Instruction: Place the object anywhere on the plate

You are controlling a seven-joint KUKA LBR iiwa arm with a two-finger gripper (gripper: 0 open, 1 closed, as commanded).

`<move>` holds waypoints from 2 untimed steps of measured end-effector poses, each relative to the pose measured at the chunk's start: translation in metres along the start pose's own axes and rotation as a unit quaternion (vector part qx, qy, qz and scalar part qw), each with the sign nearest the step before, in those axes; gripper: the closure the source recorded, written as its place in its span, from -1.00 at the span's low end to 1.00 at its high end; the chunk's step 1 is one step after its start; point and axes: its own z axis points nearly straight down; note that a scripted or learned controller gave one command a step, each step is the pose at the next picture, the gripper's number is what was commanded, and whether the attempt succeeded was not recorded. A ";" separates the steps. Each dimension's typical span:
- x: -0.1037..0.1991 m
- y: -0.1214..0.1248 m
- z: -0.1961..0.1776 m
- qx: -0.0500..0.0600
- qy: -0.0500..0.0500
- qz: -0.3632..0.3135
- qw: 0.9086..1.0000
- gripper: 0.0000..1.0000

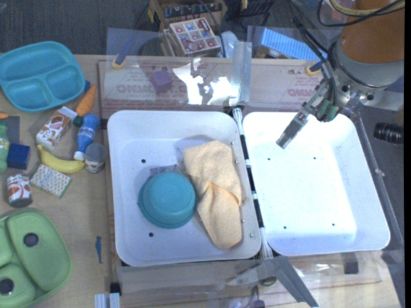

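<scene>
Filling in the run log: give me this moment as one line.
gripper: over right bin, nothing between fingers | blue bowl: left bin, beside yellow cloth | placement: not done

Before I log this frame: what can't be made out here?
- Gripper, camera view: too small and dark to read the jaws' state or contents.
- Blue bowl: inverted, hiding anything beneath.
- Yellow cloth: covers the left bin's floor there.

Wooden bench (96, 223); dark grey floor (58, 8) behind; cardboard box (192, 27) on floor; bright glare on clear panel (205, 85).
</scene>
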 end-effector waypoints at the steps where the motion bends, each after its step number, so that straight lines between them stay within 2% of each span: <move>1: 0.010 -0.092 -0.020 0.000 0.000 -0.182 0.983 -1.00; 2: -0.010 -0.124 0.091 0.000 -0.001 -0.447 0.894 -1.00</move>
